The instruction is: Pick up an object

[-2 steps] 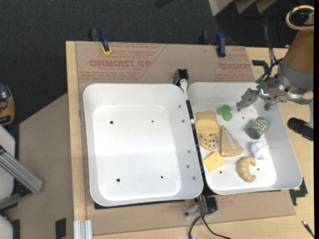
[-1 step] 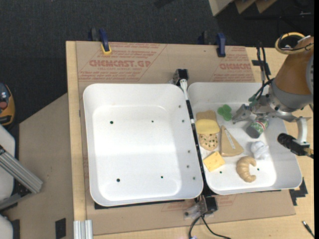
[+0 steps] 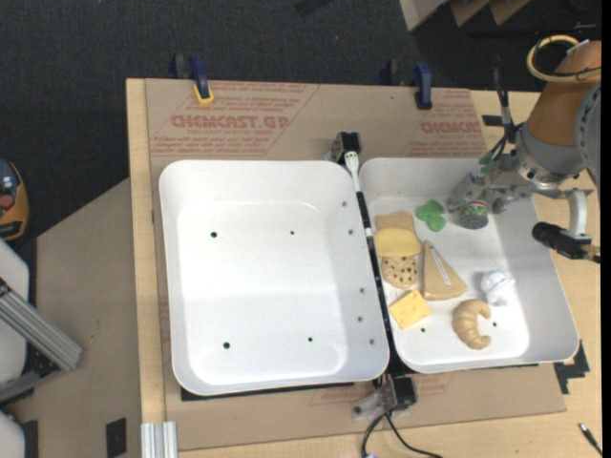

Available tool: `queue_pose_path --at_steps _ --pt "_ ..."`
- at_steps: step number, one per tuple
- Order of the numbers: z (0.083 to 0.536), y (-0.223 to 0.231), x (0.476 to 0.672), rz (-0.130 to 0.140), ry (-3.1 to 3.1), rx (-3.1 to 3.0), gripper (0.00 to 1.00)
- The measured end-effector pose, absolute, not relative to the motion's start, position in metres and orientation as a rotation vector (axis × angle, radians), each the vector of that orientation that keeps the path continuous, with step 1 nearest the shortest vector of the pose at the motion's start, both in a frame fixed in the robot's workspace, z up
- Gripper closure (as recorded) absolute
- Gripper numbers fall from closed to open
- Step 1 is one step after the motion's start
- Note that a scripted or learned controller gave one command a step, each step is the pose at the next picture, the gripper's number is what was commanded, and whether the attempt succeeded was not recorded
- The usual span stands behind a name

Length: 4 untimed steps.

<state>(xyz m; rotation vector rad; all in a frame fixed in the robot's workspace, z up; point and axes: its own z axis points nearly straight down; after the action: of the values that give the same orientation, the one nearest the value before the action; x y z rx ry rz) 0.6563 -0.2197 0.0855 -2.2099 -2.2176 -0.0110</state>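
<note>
**Hovering at the far end of the right bin, food toys lying toward the near side**

I am hanging my gripper [image 3: 474,201] low over the far part of the right bin [image 3: 535,346], and from this slanted view I cannot tell how my grip is set or whether anything is caught in it; the metal parts are blurring together over the white floor.

Just beside me, toward the divider between the bins, a small green piece [image 3: 431,215] is lying, the closest candidate for a pick. Beyond it, further toward the divider, a yellow cheese block with dark holes [image 3: 399,256] is standing, with a pale wedge [image 3: 441,275] leaning along its side, long axis running away from me toward the near rim. A small white crumpled piece [image 3: 494,285] is sitting nearer the bench's front edge, then a croissant [image 3: 472,322] and a flat yellow square [image 3: 410,309].

I am judging the green piece the shortest reach: a small sideways shift, then down. The left bin [image 3: 191,198] is lying well apart from me.
</note>
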Motion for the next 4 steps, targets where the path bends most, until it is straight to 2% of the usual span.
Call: queue_pose_path --at_steps 1,2,3,4 --pt "0.086 -0.219 0.58 -0.008 -2.217 -2.214 0.0" --pt "0.198 -0.224 0.619 -0.007 -2.233 -2.227 0.0" --pt "0.08 -0.204 0.596 0.004 -2.217 -2.217 0.0" --pt "0.275 -0.129 0.673 -0.024 -2.247 -2.224 0.0"
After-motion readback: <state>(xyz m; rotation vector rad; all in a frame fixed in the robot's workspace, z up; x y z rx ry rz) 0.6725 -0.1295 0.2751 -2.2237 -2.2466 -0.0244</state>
